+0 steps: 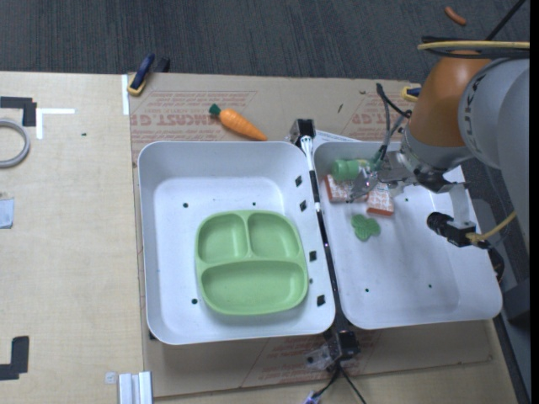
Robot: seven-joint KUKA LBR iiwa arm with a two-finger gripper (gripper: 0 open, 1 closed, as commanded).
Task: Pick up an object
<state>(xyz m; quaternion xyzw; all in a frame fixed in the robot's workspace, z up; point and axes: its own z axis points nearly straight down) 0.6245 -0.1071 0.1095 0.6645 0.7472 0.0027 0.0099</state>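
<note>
- The cardboard sheet (194, 108) under the bins carried red lettering, upside down from this side and too blurred to read.
- The red-and-white packet (337, 190) bore print that was too small to make out.
- The left bin (152, 225) held one thing: a pale green divided plate (251, 263) with three compartments. It lay flat just toward 6 o'clock of the bin's centre, and none of its compartments had anything in them.
- The right bin (421, 284) held its things toward 11 o'clock. A green cylinder (345, 168) lay on its side nearest the corner.
- The red-and-white packet lay just at 6 o'clock of the cylinder.
- A second red-and-white piece (381, 202) lay at 4 o'clock of the cylinder.
- A small green leaf-shaped piece (365, 227) lay near that second piece, at its 7 o'clock.
- The gripper (368, 188) was low in the right bin, between the two red-and-white pieces and at 4 o'clock of the cylinder. How far it was open, and whether it had hold of anything, could not be told.
- A toy carrot (238, 123) lay on the cardboard outside the bins, at 12 o'clock of the left bin.
- A blue-and-yellow clamp (141, 72) sat on the cardboard's corner at 10 o'clock of the carrot.
</note>
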